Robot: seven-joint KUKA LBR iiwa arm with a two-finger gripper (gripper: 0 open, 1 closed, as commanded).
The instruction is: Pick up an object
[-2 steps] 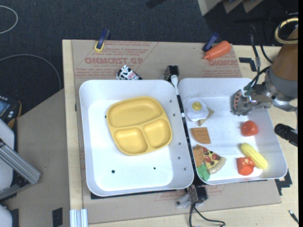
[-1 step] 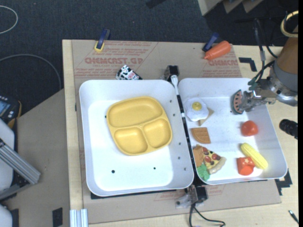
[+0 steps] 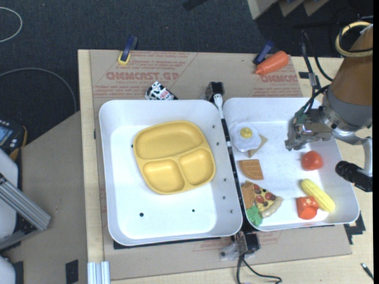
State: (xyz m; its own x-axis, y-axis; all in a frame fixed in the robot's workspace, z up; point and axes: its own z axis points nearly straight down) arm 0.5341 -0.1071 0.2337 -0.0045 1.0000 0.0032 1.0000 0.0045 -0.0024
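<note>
The right bin (image 3: 346,185) holds several toy foods: a fried egg on toast (image 3: 246,136), a square cracker (image 3: 252,169), a pizza slice (image 3: 262,199), a yellow corn cob (image 3: 318,194), a red pepper piece (image 3: 306,208) and a red tomato (image 3: 312,160). My gripper (image 3: 298,137) hangs over the upper right part of this bin, just up and left of the tomato and right of the egg. I see nothing in its grasp.
A yellow divided plate (image 3: 173,156) lies in the left bin (image 3: 118,176). Behind the bins on the bench lie an orange carrot toy (image 3: 272,63), a black-and-white toy (image 3: 159,92) and a blue-and-yellow clamp (image 3: 126,51). A black clip (image 3: 215,92) sits where the two bins meet.
</note>
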